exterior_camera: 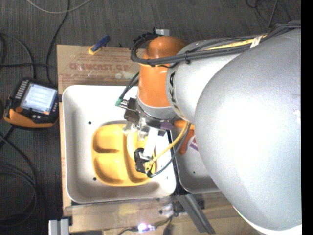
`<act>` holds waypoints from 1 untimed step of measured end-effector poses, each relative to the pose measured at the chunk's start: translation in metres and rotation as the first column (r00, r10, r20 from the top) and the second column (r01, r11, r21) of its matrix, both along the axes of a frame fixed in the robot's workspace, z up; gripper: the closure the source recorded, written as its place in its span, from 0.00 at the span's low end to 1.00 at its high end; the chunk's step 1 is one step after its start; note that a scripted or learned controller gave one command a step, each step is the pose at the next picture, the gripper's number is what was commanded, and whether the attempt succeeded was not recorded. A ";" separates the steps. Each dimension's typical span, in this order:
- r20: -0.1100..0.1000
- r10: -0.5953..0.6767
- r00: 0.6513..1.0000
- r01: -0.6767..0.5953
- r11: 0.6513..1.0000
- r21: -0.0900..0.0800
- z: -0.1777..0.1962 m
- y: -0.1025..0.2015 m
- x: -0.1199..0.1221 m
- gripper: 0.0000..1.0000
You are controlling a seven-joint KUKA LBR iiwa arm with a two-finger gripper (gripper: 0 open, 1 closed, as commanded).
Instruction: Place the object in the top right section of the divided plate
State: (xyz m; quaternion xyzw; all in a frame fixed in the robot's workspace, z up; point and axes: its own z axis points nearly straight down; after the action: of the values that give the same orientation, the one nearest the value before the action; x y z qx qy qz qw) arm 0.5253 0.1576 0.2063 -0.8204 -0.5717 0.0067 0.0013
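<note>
The grey arm (pixel 244 111) is the biggest thing here and the main source of trouble. It covers the right bin (pixel 195 177) almost entirely and hangs over the near edge of the left bin (pixel 80 106), so a release is hard to check from above. The wrist with its orange band (pixel 154 77) stands directly above the hand (pixel 138 131). Whether the hand is spread, pressed together or pinching something cannot be told; the wrist and its fittings cover it.

The left bin, stretching out from below the hand, holds the yellow divided plate (pixel 96 148). The two sections of the plate that lie away from the hand look bare. The section directly under the hand, which I judge to be the target, is covered.

The risks follow from that. If the hand carries nothing, it lets go over the plate to no effect. If it lets go slightly off, the object may land on a dividing ridge and slide into a neighbouring section. If it comes down too low, it could push the plate across the smooth bin floor.

An orange thing (pixel 183 137) sits in the right bin, just beside the hand on the arm's side. Whether it is the object to place, I cannot tell.
</note>
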 end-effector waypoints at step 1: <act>0.011 0.162 0.987 -0.162 0.987 0.001 0.180 0.075 -0.038 1.00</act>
State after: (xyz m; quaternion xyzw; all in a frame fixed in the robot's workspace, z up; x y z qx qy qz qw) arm 0.4873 0.2327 0.3860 -0.7713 -0.6365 0.0016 -0.0016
